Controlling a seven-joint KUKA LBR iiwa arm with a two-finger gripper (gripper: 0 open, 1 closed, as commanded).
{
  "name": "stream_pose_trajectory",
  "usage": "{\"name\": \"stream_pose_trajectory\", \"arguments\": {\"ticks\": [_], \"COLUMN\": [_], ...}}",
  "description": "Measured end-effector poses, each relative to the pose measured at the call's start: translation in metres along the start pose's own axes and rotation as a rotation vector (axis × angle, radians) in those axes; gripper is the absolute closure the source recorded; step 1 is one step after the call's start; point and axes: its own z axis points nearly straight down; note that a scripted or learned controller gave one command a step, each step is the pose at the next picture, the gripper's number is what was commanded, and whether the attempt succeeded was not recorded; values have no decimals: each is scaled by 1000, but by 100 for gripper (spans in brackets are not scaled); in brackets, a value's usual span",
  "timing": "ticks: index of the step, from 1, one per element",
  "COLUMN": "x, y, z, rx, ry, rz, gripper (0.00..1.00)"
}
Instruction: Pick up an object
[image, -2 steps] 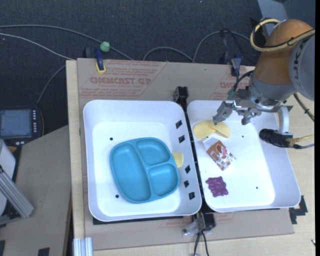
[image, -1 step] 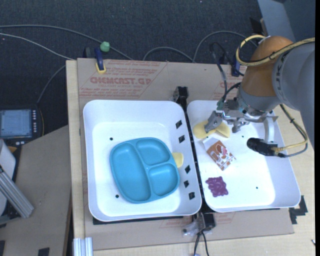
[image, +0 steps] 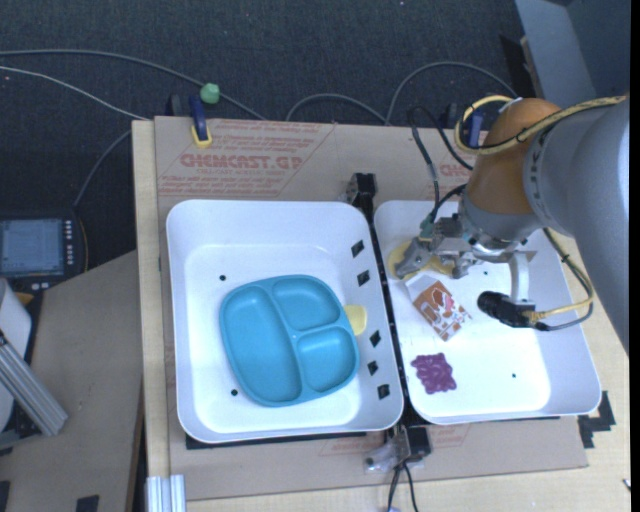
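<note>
The jaws sit low in the right bin, over its upper left part near the wall shared with the left bin. From this slant I cannot tell whether they are released or clenched, and nothing can be seen caught between them. The arm bends down to them from the right.

Just below the jaws, flat on the bin floor, lies a small printed packet, white with an orange and brown picture. It is the nearest thing to take. Whether the jaws touch its upper edge is unclear. Farther toward the front of the same bin, apart from the packet, lies a purple bunch of toy grapes.

In the left bin a blue divided plate rests on the floor with a small yellow piece touching its right rim. Both bins stand on the table.

I judge this to be the reach or descent step, with no grasp made yet. The next move calls for centring the jaws over the packet, which lies slightly forward of them, then closing on it. A flat, thin packet offers little to pinch, so the closing may slide off it.
</note>
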Motion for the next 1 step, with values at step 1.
{"name": "stream_pose_trajectory", "arguments": {"ticks": [1], "x": [0], "y": [2], "z": [-15], "rx": [-7], "ry": [0], "rz": [0], "gripper": [100]}}
